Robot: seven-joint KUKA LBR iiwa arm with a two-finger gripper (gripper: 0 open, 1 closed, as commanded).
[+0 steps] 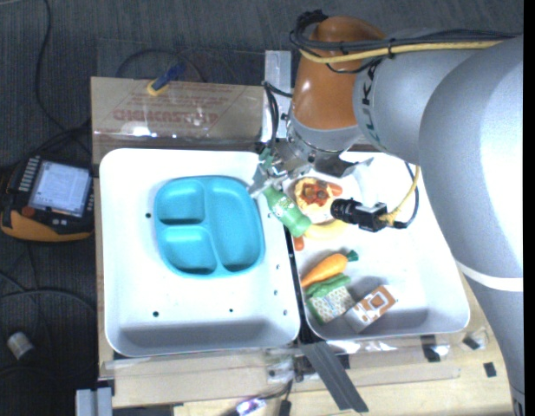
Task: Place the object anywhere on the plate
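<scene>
Camera view: green object (288, 211) aslant, toward plate (208, 224).

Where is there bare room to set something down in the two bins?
The blue plate has three bare compartments, and white floor rings it in the left bin. The right bin is crowded along its left side: carrot, green carton, brown box. Its right floor is bare.
</scene>
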